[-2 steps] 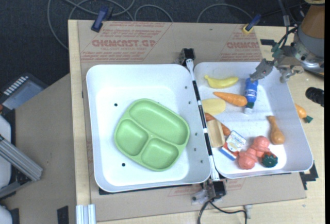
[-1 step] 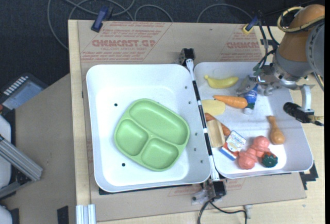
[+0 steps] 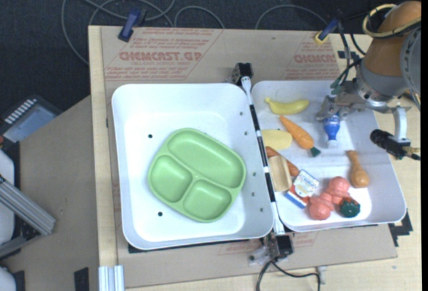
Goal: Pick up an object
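My tool [image 3: 332, 124] hangs low in the right bin [image 3: 388, 206], at three o'clock from the carrot [image 3: 297, 132], its grip impossible to tell from above.

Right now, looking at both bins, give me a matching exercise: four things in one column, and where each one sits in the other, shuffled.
Things:
1. green plate
2. banana
3. carrot
4. end effector

Places:
A. just below the banana, lying on a slant
B. over the right bin's upper part, right of the carrot
C. middle of the left bin
D. top of the right bin, near the divider

Pairs: 1-C, 2-D, 3-A, 4-B
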Motion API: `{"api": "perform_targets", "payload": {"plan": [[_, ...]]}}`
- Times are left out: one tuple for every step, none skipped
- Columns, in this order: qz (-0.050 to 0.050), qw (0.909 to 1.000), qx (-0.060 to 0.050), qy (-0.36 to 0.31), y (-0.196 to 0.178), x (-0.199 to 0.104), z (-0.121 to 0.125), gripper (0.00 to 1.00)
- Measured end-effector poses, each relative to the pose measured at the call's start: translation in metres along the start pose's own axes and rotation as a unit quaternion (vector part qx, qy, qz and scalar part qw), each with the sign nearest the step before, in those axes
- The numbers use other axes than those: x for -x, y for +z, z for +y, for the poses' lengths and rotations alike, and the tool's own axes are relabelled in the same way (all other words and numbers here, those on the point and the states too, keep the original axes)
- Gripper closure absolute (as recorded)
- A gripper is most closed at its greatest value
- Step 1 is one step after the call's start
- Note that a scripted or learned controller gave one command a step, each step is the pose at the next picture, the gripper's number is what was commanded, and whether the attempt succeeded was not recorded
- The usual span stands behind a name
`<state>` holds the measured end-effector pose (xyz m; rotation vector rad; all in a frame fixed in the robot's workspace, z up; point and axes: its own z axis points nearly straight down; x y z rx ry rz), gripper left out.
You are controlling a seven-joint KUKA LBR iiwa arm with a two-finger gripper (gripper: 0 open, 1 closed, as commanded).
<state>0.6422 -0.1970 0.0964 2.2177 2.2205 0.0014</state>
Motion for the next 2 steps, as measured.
{"api": "perform_targets", "payload": {"plan": [[0.002,1.0000,-0.002,0.000,-0.053,-0.084,-0.054,1.00],[0.001,1.0000,-0.001,0.000,-0.110,-0.148,-0.087,1.00]]}}
